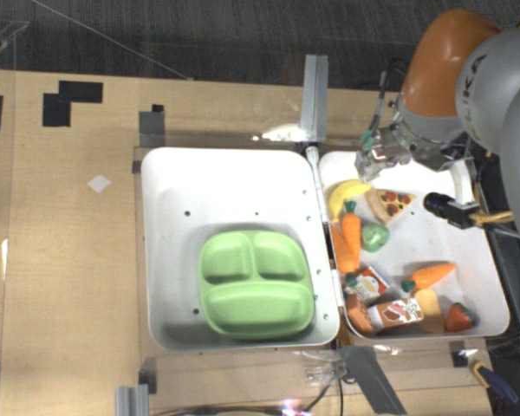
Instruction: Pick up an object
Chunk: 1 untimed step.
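Your tool (380,156) hangs over the far rim of the toy bin (481,254), at the corner closest to the plate bin (182,189). You cannot tell from this angle whether it is released or clenched, and nothing shows in its grasp. The things you could pick all lie in the toy bin, on the side of the tool toward the view's bottom edge. Closest to the tool are the yellow banana (345,194), just beneath it and slightly toward the plate bin, and the pizza slice (390,204), just beneath it on the other side. The two lie just beside each other. A step further from the tool, an upright-lying carrot (351,239) runs along the wall shared with the plate bin, and a small green toy (375,237) touches its side. Well away from the tool, at the bin's near end, a second carrot (432,275), a juice carton (397,312) and a strawberry (459,317) sit crowded together. Off to the tool's side, across the dividing wall, the plate bin carries a green divided plate (256,282), well apart from the tool. Both bins rest on the wooden tabletop (61,258).
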### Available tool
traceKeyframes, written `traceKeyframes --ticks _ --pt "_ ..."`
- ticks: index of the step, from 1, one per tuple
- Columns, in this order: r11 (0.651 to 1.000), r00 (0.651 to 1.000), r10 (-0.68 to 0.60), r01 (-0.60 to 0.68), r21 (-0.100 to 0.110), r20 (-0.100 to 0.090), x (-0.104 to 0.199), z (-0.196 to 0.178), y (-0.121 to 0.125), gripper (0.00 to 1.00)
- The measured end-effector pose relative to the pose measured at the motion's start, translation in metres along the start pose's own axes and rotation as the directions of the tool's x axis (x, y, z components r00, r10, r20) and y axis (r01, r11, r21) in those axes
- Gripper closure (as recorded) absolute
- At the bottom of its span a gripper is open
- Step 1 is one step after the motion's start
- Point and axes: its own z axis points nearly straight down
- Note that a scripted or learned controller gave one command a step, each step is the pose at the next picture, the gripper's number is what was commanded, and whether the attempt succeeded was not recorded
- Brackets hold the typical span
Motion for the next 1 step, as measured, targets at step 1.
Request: traceKeyframes --ticks 1 --pt "1.0 1.0 0.0 0.0 0.001 0.0 0.0 0.0006 -0.0003 0.0"
